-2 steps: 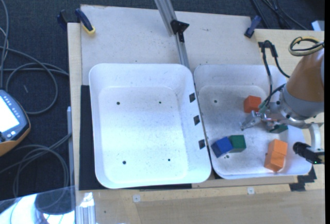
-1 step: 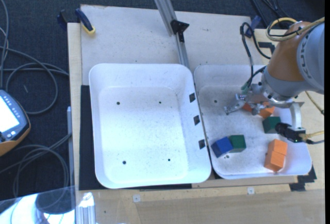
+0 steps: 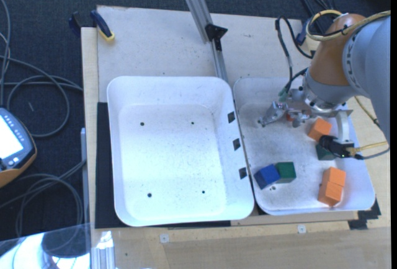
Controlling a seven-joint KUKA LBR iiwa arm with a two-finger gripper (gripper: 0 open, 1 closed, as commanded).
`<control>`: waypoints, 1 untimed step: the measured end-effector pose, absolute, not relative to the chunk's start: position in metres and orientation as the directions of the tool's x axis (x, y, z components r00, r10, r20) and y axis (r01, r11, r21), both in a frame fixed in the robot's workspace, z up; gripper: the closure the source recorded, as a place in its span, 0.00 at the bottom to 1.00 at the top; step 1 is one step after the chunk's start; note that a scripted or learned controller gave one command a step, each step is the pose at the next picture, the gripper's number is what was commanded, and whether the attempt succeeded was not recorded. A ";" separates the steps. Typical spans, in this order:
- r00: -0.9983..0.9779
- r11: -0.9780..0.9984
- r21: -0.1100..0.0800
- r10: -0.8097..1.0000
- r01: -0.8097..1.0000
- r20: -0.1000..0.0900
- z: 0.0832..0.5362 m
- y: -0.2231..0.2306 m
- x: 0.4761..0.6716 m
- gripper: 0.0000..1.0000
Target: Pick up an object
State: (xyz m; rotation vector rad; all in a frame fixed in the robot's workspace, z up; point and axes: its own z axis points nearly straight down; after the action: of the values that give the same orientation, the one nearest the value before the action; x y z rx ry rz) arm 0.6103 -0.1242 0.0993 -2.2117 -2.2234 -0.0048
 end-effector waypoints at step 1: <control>0.004 -0.004 0.007 1.000 1.000 -0.006 0.141 -0.216 0.626 0.00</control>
State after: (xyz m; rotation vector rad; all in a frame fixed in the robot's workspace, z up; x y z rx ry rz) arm 0.6260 -0.2160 0.1413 -2.2326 -2.2232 -0.0001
